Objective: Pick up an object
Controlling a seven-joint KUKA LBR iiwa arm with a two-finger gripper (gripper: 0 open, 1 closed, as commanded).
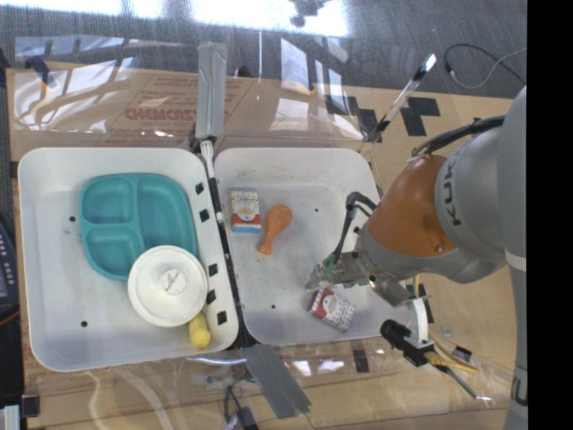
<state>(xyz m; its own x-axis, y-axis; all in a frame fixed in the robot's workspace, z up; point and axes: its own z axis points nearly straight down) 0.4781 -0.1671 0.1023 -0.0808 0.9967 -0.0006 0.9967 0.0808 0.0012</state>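
One red-and-white packet (331, 309) lies under your tool (328, 274), print too small to read, tool grip impossible to tell, carton (244, 210) well apart.

Brown cardboard-covered desk (295, 97) under bright glare.

Clear plastic sheeting lies over the cardboard, catching white reflections along the top. Beyond the desk's far edge runs a dark grey ribbed floor (116, 21). Grey tape strips (211, 88) cross the cardboard.

Bright daylight comes in from the top, and I see glare streaks across the clear sheet (269, 88) over my bench. Both white bins (54, 330) look slightly washed out. Focus is soft everywhere, and shadows are faint.
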